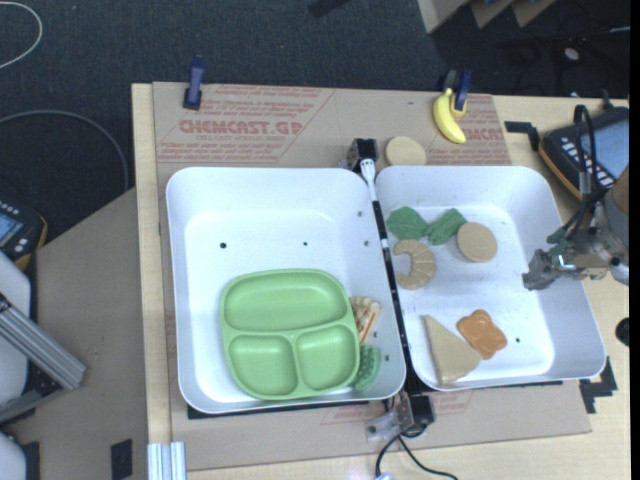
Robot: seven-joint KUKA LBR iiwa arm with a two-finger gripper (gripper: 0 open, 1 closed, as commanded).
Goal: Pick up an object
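Two white bins sit side by side on the bench, seen from above. The gripper (540, 271) hangs low over the right bin (520, 190), near its right wall; how far it is parted I cannot tell, and nothing shows in its grasp. Its likeliest pick, the orange piece (481, 333), lies nearer and to the left, touching one tan wedge (446, 349). A descent from here risks striking bare floor. Further left: two green leaves (426, 224), one tan disc (476, 242), one bitten ring (413, 263). One green tray (290, 333) occupies the left bin (260, 208).
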